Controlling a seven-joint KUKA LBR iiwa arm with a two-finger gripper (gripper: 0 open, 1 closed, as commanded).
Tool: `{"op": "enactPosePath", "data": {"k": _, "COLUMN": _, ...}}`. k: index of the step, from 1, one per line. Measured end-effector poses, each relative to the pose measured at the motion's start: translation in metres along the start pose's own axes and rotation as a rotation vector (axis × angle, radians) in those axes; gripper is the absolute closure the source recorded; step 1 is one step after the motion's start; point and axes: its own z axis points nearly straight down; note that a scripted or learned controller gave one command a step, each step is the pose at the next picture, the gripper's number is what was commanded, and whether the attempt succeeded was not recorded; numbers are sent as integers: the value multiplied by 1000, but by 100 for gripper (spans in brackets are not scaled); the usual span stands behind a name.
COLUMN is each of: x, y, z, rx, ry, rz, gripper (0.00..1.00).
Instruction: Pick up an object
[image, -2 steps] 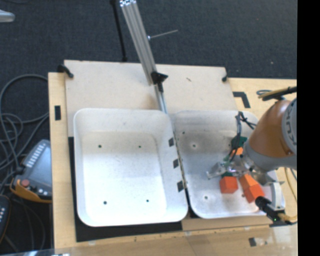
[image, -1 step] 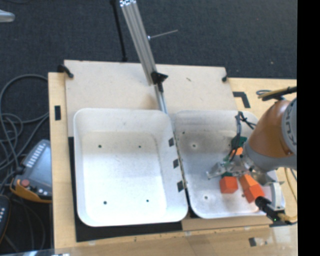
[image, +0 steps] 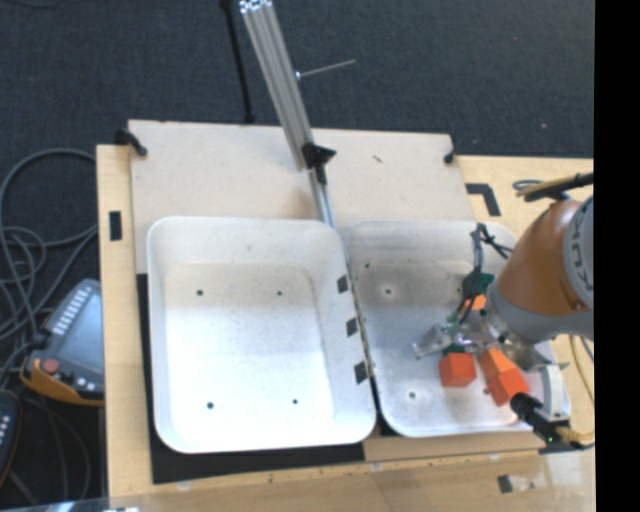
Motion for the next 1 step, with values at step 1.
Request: {"op": "enactPosePath", "data": {"k": 1, "x": -2, "y": 3, "z": -12, "rx": -8, "ry": -4, "rz": -1, "gripper": 100}}
